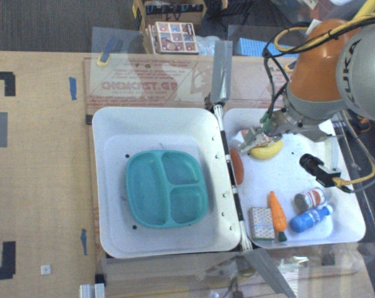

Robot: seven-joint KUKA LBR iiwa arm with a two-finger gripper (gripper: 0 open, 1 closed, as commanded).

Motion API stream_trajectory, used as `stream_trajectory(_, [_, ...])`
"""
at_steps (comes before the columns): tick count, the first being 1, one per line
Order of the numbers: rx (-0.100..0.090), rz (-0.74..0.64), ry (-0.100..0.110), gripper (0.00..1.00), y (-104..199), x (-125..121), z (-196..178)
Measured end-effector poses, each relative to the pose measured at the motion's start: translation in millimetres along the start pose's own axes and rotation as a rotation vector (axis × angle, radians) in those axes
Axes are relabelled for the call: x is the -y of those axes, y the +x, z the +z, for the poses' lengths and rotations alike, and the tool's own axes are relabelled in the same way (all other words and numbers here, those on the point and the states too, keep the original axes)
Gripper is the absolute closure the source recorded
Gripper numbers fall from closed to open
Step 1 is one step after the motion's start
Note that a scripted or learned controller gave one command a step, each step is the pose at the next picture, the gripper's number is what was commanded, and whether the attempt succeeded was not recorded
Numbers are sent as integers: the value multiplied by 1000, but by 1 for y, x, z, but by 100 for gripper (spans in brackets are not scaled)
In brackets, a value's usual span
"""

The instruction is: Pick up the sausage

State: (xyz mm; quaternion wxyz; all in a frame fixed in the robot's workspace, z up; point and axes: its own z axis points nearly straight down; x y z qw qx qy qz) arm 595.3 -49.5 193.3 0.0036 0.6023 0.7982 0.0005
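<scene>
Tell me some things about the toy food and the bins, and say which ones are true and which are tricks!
1. The sausage lies in the right bin, against its left wall. True.
2. The teal plate is in the right bin. False: it sits in the left bin.
3. The carrot lies on the teal plate. False: it lies in the right bin, beside a small checked block.
4. The gripper is right by the banana. True.
5. The blue bottle is standing upright. False: it lies on its side.
</scene>
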Motion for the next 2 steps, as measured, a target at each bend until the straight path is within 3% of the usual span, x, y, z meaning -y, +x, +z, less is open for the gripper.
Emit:
stream_trajectory(1, [-3, 2, 3, 0, 33, -33, 9])
stream_trajectory(2, [-6, -66, 7, 0, 3, 20, 9])
